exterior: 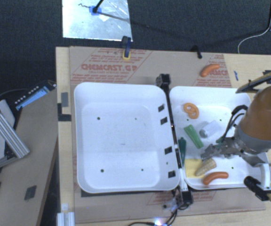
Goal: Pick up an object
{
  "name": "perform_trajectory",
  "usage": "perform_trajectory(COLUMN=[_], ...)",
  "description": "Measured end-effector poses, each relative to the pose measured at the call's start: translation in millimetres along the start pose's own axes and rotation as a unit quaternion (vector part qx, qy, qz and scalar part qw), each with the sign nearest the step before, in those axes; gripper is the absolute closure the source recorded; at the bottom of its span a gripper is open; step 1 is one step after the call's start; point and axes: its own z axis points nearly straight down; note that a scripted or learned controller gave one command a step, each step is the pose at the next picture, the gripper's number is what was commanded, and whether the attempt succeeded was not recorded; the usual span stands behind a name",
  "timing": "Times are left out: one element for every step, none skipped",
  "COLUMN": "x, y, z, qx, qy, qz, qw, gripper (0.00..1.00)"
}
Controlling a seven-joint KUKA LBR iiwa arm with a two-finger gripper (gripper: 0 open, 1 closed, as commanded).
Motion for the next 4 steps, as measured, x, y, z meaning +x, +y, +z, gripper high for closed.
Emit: perform_trajectory(x=[-0.2,51.5,110.1,177.4], y=[3.9,9.3,116.0,104.9], z=[-14.1,-206.0,-262.9,-322.2], qx=[-0.005,-0.012,-0.011,-0.007], qy=[-0.002,-0.002,-0.001,0.000], qz=[-0.001,-0.005,-0.007,-0.006], qw=[1.0000,0.9999,0.9999,1.0000], gripper=[1.00,1.00,1.00,1.00])
